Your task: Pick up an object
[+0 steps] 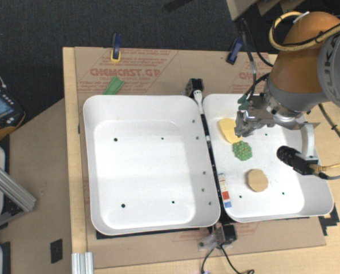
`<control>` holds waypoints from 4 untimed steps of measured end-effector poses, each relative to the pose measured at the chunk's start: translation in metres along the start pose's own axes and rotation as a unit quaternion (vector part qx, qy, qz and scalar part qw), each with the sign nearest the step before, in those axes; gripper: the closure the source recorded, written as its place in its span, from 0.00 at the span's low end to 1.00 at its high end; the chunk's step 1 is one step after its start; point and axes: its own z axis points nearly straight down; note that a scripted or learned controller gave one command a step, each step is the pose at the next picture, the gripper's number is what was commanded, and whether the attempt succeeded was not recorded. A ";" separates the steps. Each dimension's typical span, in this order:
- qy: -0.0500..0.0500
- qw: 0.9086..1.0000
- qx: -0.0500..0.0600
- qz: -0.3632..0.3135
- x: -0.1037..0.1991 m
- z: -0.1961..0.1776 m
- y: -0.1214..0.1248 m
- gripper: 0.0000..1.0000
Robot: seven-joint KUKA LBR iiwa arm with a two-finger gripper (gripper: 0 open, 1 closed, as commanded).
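The grey arm (307,79) reaches over two smooth white bins with rounded corners, the left (141,170) and the right (287,205). In the right bin the gripper (245,124) hangs against a pale yellow wedge (227,131) — open or shut, I cannot tell. Nearby lie a tan disc (258,180) and a knobbly green ball (242,150).

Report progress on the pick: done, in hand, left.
Done: the gripper is positioned over the right bin, at the yellow piece. In hand: nothing visibly; the yellow piece, green knobbly ball and tan disc all lie on the bin floor. Left: grasping and lifting one.
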 end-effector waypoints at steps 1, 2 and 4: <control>0.001 1.000 -0.001 -0.003 0.077 -0.010 0.004 1.00; 0.000 1.000 0.000 0.000 0.076 -0.054 -0.043 1.00; 0.000 1.000 -0.002 -0.002 0.142 -0.089 -0.043 1.00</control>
